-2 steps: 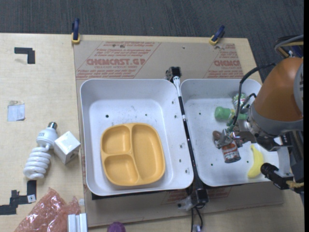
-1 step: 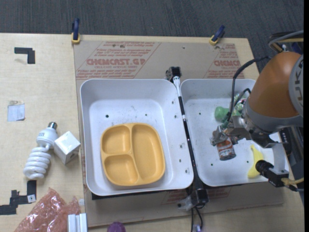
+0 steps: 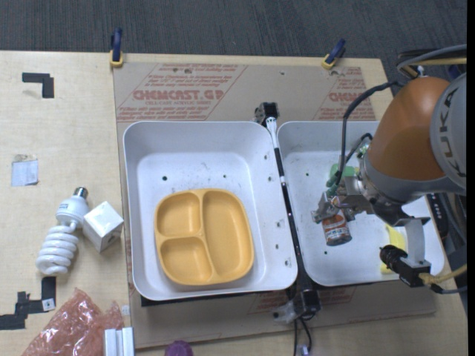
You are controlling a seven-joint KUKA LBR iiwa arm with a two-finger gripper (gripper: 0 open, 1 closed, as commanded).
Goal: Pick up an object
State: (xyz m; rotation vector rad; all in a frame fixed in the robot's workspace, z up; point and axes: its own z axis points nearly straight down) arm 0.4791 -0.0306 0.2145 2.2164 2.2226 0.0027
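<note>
My gripper [image 3: 334, 208] hangs over the middle of the right bin [image 3: 304, 169], at the end of the grey arm with its orange band. A small can with a dark red label [image 3: 338, 231] sits right under the gripper tip, its top end touching or hidden by the gripper. Whether the can rests on the bin floor or is lifted off it cannot be judged. A green object [image 3: 338, 173] peeks out just behind the gripper. A yellow item [image 3: 396, 240] lies at the right bin's near right, partly under the arm.
The left bin [image 3: 141, 162] holds a yellow three-compartment plate [image 3: 204, 236]. On the bench to the left lie a spiral light bulb [image 3: 59, 237], a white cube [image 3: 104, 225] and a red mesh bag [image 3: 74, 321]. A black divider [image 3: 280, 176] runs between the bins.
</note>
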